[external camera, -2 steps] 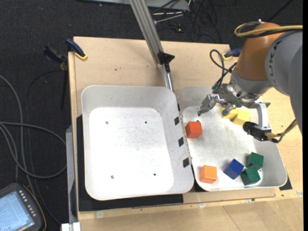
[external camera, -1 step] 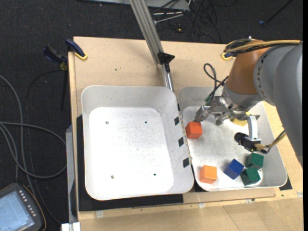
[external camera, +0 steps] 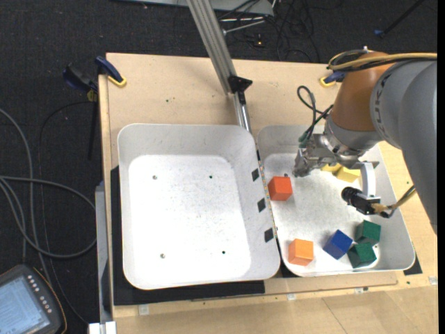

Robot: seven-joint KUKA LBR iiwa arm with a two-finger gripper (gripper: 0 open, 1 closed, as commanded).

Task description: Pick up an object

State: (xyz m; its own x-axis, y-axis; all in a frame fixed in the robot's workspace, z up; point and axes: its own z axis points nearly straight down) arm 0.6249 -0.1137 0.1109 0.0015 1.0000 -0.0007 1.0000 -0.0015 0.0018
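Approach step. My gripper point(external camera: 303, 167) hangs low in the right bin point(external camera: 393, 259), just right of the red-orange block point(external camera: 280, 188); finger state indiscernible, grasp unconfirmed. Next: centre over block, descend.

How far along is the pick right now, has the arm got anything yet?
Done: the gripper is over the right bin, just above the red-orange block. In hand: nothing shows between its fingers. Left: the grasp and lift. That block, the orange block, blue block, two green blocks and a yellow piece all sit on the bin floor.
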